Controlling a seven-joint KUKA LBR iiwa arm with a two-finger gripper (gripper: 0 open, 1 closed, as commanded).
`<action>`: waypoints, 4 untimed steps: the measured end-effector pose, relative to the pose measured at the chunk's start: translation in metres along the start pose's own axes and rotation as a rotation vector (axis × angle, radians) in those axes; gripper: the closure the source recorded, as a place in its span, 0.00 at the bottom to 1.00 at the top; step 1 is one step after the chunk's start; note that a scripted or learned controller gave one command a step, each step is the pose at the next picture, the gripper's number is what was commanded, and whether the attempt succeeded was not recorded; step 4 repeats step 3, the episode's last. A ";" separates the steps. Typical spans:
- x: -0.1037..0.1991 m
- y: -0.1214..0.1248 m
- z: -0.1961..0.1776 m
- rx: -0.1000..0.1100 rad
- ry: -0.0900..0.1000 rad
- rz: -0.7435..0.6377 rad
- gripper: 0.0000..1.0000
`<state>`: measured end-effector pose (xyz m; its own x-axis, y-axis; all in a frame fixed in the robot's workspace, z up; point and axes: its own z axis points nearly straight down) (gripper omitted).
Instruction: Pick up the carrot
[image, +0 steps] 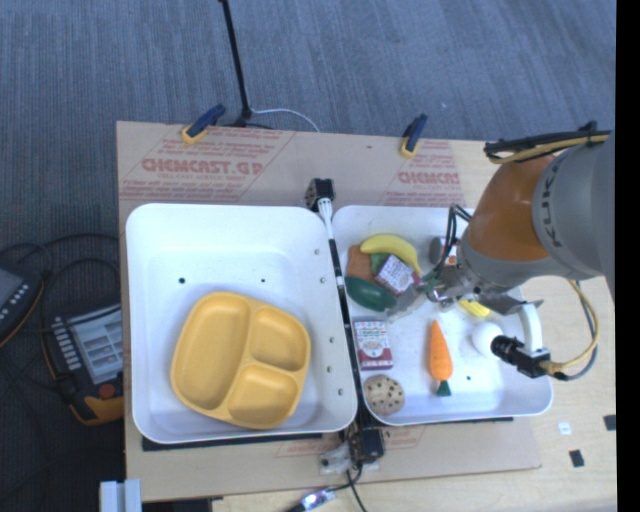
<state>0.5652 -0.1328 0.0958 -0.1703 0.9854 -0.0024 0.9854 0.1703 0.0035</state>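
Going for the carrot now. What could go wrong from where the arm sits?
1. The carrot lies loose in the right bin, apart from the arm; a slightly off descent could nudge it away.
2. The cluttered pile, banana and green vegetable, sits beside the wrist, so a swing might drag them.
3. The small box and cookie lie near the carrot and could be bumped.

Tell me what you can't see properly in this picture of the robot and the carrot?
- Gripper: the camera view looks down on the arm's wrist, which covers the fingers, so open or shut cannot be told.
- Small packet beside the carrot: its label print is too small to read.
- Things under the banana: piled together, partly covering each other.
- Right bin: the arm hides its far right part.
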 end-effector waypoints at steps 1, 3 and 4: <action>0.003 -0.077 0.005 -0.010 -0.006 -0.068 0.00; 0.072 -0.038 -0.089 0.003 0.002 0.081 1.00; 0.072 -0.038 -0.089 0.003 0.002 0.081 1.00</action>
